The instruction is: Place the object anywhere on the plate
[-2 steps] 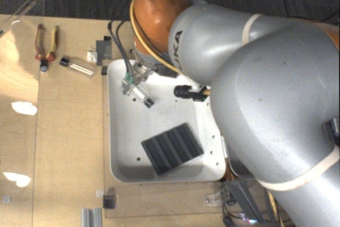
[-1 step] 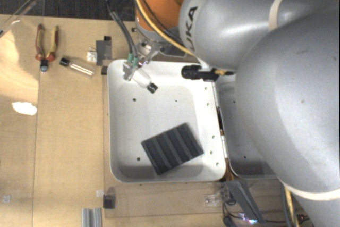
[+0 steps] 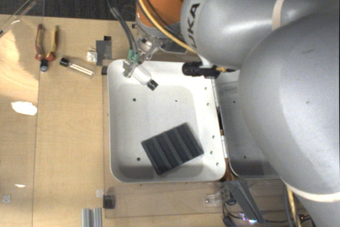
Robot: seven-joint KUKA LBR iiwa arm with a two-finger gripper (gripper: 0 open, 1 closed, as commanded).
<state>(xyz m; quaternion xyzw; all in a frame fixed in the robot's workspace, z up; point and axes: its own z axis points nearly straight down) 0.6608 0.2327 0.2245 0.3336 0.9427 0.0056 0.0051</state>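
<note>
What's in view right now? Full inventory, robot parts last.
ribbed plate: one, dark grey, flat in the left bin's near part
small black piece: one, black, left bin's far part, at the gripper's tip; held or not, cannot tell
left bin: one, white, mid-bench
right bin: one, white, beside the left bin, largely under the arm
pliers: one, red and yellow handles, bench far left
vial: one, clear, black cap, beside the pliers
bench: one, pale wood
arm: one, grey, orange band, from the right
gripper: one, over the left bin's far-left corner
</note>
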